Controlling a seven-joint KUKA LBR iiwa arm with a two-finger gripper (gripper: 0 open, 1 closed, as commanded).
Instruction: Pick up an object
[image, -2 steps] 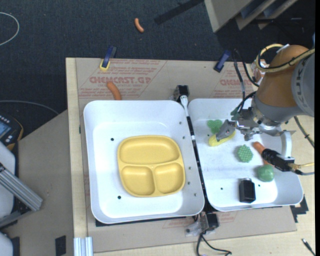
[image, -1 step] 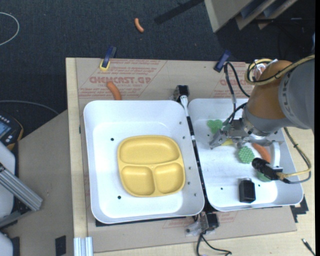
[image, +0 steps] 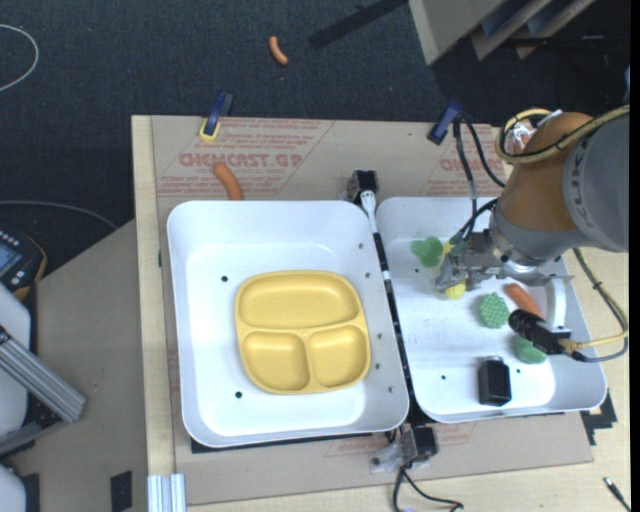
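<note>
Two white bins sit side by side on the bench (image: 150, 300), and I take the right bin (image: 440, 385) as my landmark. My arm (image: 560, 185) reaches over its far right part, with my end effector (image: 458, 275) lowered near its middle rear. Whether my end effector is clenched or released I cannot tell from this angle. A small yellow object (image: 455, 291) lies directly below my end effector, touching or almost touching it; I cannot tell whether it is gripped. A light green object (image: 429, 250) rests toward the rear of that bin, just beside my end effector. A bumpy green object (image: 492, 310) lies near the bin's centre, with an orange piece (image: 521, 296) just to its right. Another green object (image: 530, 349) lies near the bin's right wall. A black block (image: 494, 381) sits near its front edge. To the left of that bin, the other bin (image: 200, 260) holds a yellow divided tray (image: 300, 330).
</note>
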